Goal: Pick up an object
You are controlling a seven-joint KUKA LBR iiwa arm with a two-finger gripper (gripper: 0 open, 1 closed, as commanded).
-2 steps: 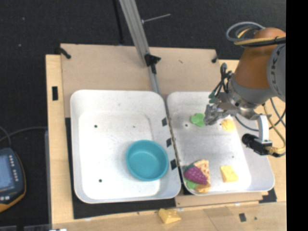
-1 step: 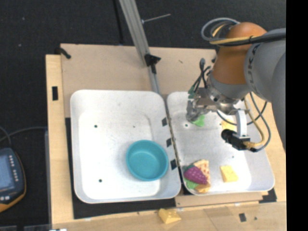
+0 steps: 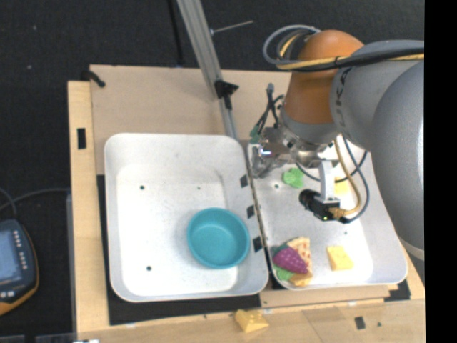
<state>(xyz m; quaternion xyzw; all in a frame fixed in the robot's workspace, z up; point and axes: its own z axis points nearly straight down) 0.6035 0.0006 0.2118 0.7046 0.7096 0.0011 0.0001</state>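
You are looking down on 2 shallow white bins side by side on the table [image 3: 143, 106]. The left bin [image 3: 143, 163] carries 1 teal bowl [image 3: 218, 237], sitting upright near its lower right corner, close to the wall it shares with the right bin [image 3: 378, 256].

The arm [image 3: 357, 91] comes in from the right and covers most of the right bin's upper half, so you cannot see what lies beneath it. The hand [image 3: 263, 157] hangs over the right bin's upper left corner, just beside the dividing wall. It is a dark, cluttered shape among cables, and you cannot tell from this view how it is set or whether anything is in it.

A small green object [image 3: 293, 178] lies just right of the hand, partly tucked under the wrist; its shape is hard to make out. Near the bin's lower edge you can see a purple bunch of grapes [image 3: 291, 260] touching an orange-yellow piece [image 3: 300, 248] behind it, and a yellow block [image 3: 340, 258] a little apart to the right.

1 more yellow piece [image 3: 250, 321] lies outside the bins on the table's front edge. A dark handheld device [image 3: 14, 263] is cut off at the left border.
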